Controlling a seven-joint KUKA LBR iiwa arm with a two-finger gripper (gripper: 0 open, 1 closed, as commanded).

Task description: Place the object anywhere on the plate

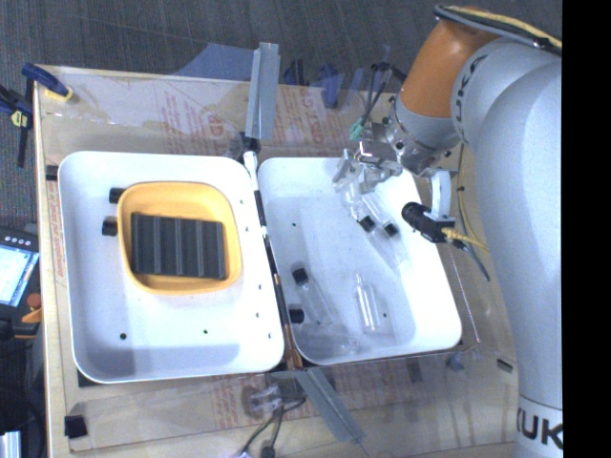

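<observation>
The two-finger gripper (375, 224) is hanging spread and empty; the clear plastic tube (366, 305) is lying lengthwise toward the right bin's (434, 327) near edge.

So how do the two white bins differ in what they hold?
The left bin holds a yellow plate with a dark ribbed block on it; the right bin holds a clear tube-like object. The gripper is over the right bin, not the left bin. Both bins are shallow and white.
</observation>
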